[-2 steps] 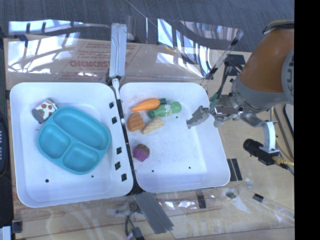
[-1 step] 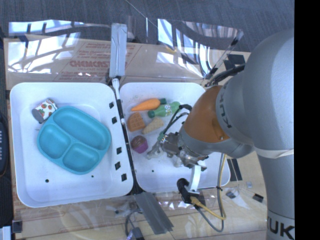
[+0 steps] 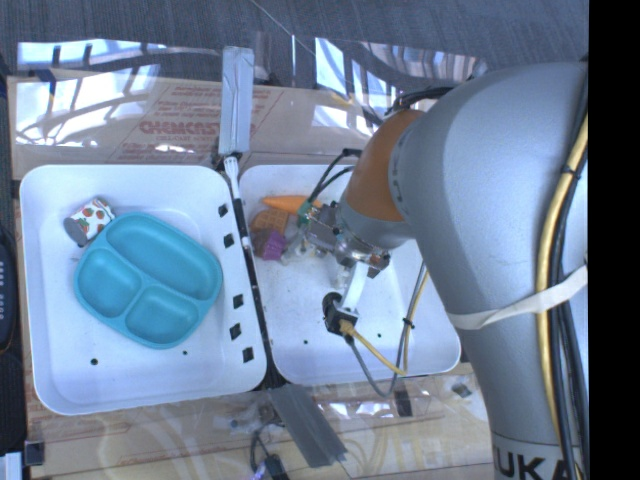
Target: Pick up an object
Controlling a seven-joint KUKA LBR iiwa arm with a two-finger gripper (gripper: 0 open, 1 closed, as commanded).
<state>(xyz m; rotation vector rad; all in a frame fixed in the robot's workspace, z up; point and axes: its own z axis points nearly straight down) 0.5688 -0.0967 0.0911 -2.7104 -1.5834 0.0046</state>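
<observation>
You have the gripper (image 3: 305, 230) low in the right bin (image 3: 300, 353), near its upper left corner; whether it is released or clenched you cannot tell, since the wrist hides it; just to its left lie a purple object (image 3: 271, 245), a brown block (image 3: 266, 219) and an orange piece (image 3: 284, 205), close to the divider wall; the bin floor below is bare; the left bin (image 3: 50, 368) bears a blue divided plate (image 3: 147, 279) and a small patterned object (image 3: 91, 219) at its upper left rim.
</observation>
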